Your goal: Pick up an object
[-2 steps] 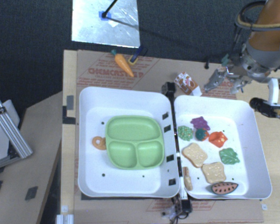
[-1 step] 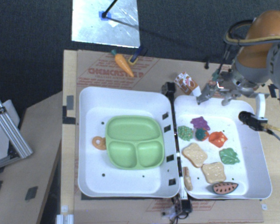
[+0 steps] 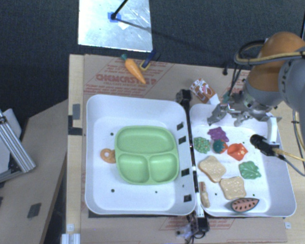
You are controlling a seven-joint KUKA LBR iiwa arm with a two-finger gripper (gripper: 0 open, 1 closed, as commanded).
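Note:
My gripper (image 3: 228, 118) hangs over the back of the right bin (image 3: 281, 199), its fingers spread open with nothing between them. Just in front of it lies a purple grape bunch (image 3: 218, 133). Further forward are a green broccoli piece (image 3: 202, 145), a teal item (image 3: 220, 146), a red pepper piece (image 3: 237, 151) and a green lettuce leaf (image 3: 249, 170). Two bread slices (image 3: 212, 168) (image 3: 232, 187) and a watermelon slice (image 3: 244, 204) lie near the bin's front.
The left bin (image 3: 95, 192) holds a green divided plate (image 3: 144, 154) and a small tan ring (image 3: 108, 156). Behind the bins, a toy carrot (image 3: 135, 70) and a small wrapped item (image 3: 202, 90) lie on the cardboard. A black cable part (image 3: 261, 144) reaches over the right bin.

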